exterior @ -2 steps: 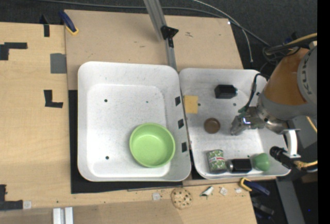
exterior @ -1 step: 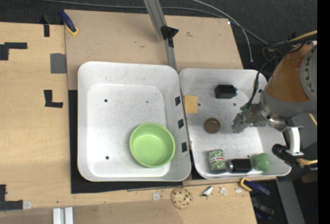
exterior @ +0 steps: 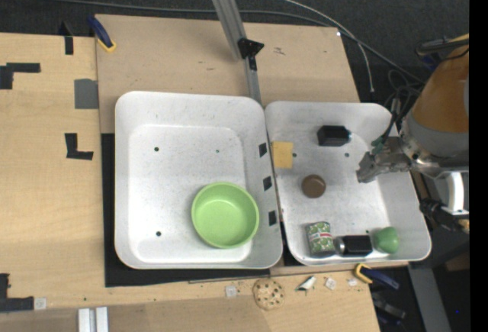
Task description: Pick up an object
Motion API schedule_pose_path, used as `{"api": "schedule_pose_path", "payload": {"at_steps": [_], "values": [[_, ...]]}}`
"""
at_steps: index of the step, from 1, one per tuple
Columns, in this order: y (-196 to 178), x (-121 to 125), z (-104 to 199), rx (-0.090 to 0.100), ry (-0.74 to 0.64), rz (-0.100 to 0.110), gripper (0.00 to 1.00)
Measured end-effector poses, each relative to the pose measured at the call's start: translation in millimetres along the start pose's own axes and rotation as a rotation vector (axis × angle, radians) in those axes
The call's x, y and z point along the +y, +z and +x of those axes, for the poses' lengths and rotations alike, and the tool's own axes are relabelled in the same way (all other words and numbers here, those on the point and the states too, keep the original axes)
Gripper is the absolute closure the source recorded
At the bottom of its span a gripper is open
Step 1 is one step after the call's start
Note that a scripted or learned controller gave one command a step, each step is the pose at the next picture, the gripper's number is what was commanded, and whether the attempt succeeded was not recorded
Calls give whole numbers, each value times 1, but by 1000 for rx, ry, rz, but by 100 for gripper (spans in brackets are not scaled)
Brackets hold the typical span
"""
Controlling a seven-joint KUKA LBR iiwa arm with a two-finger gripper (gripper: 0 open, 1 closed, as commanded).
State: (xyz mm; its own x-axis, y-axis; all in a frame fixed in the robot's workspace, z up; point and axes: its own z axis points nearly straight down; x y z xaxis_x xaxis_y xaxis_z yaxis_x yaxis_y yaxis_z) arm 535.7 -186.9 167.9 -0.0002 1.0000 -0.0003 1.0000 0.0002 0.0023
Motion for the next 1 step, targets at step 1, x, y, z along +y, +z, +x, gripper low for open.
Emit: {"api": "schedule_pose_path", "payload": {"at_steps": [1], "values": [[-59,-1,9,1,-2,1,100]]}}
